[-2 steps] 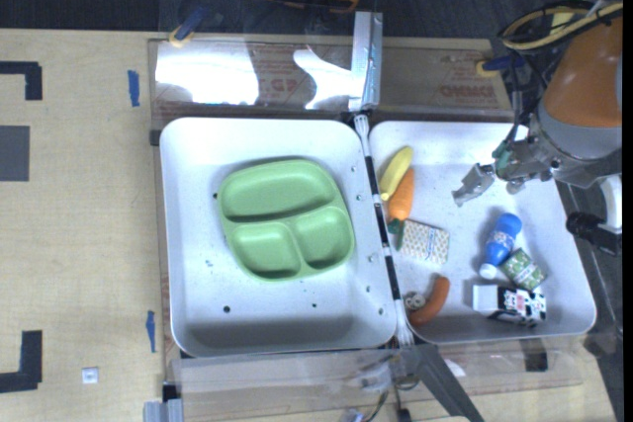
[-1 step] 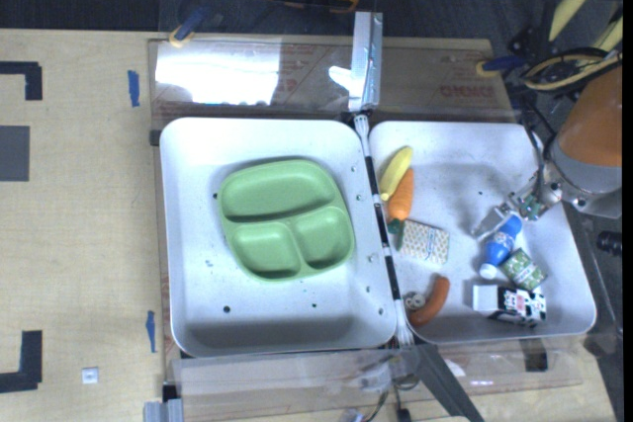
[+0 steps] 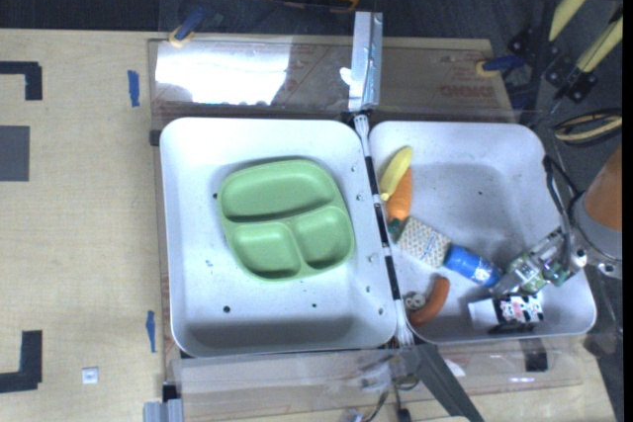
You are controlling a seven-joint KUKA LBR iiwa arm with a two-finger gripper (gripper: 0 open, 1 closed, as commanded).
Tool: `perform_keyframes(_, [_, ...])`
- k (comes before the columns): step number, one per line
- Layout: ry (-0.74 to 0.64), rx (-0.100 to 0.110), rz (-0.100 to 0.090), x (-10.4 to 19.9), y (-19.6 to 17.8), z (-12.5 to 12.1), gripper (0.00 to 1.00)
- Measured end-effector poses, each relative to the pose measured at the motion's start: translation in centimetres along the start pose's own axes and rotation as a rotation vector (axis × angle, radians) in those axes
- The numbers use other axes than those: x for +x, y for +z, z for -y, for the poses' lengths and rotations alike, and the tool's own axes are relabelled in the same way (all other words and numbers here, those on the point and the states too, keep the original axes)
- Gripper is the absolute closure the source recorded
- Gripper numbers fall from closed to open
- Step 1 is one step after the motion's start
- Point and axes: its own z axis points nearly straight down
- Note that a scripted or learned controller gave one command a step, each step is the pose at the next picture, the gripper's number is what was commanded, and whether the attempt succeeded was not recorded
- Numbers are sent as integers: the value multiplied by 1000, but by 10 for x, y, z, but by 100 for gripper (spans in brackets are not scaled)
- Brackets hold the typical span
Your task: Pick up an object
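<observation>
Several objects lie in the right bin (image 3: 514, 145): a yellow banana (image 3: 396, 167) and an orange carrot (image 3: 400, 199) against its left wall, a patterned pouch (image 3: 423, 241), a blue bottle (image 3: 469, 265), a brown sausage (image 3: 431, 297) near the front left corner and a small white printed item (image 3: 508, 310) at the front. The gripper (image 3: 534, 272) sits low in that bin's right front area, just above the white item; whether its fingers are spread or pressed together I cannot tell. Left bin (image 3: 188, 212) holds a green divided tray (image 3: 286, 215).
</observation>
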Motion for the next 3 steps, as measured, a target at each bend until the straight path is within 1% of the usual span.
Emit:
perform_keyframes(1, [-71, -1, 8, 71, 0, -49, 0])
perform_keyframes(2, [-59, 4, 6, 75, -97, -136, 0])
perform_keyframes(3, [-2, -5, 16, 80, -12, -70, 0])
